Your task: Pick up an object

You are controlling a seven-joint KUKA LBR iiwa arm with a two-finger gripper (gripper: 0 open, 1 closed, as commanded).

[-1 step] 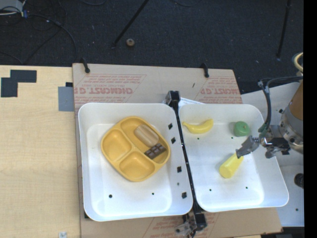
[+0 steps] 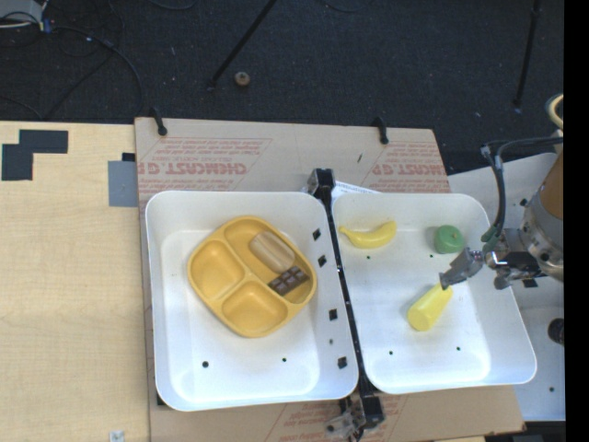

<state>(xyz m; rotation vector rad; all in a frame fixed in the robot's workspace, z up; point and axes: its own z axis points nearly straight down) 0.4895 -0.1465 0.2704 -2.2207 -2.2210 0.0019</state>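
Note:
In the right bin [image 2: 497,362] lie a yellow banana [image 2: 369,236] near the far left, a small green round object [image 2: 449,238] towards the far right, and a stubby yellow object [image 2: 429,308] in the middle. My gripper [image 2: 456,275] reaches in low from the right, its tip just above the upper end of the stubby yellow object and below the green one. Nothing is visibly lifted. The left bin [image 2: 175,357] holds a yellow divided plate [image 2: 221,270] bearing a tan bread-like piece [image 2: 271,250] and a brown chocolate-like bar [image 2: 289,282].
A black divider [image 2: 337,293] runs between the two bins. The arm's wrist and cables [image 2: 525,261] hang over the right bin's right rim. Cardboard [image 2: 276,159] lies under the bins, with a wooden bench top [image 2: 64,293] to the left.

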